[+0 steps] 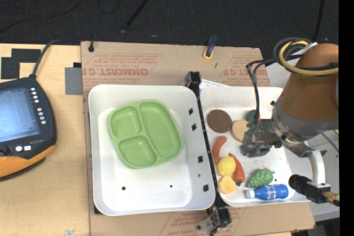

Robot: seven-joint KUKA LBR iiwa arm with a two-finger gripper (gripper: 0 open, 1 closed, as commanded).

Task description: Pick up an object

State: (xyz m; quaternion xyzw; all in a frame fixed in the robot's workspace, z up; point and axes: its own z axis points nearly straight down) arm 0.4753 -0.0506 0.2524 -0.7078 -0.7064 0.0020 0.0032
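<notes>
Blue bottle [269, 192] — right bin [241, 101], among toys

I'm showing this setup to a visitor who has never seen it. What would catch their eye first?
Probably the bright green divided plate, alone in the left bin. Next, the cluster of toy food in the right bin: a brown disc, a yellow lemon, a green bunch and a blue bottle near the front. The arm's dark claw hangs over that bin.

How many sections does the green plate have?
3. The green plate in the left bin has two sections along its far side and one at its near side.
</notes>
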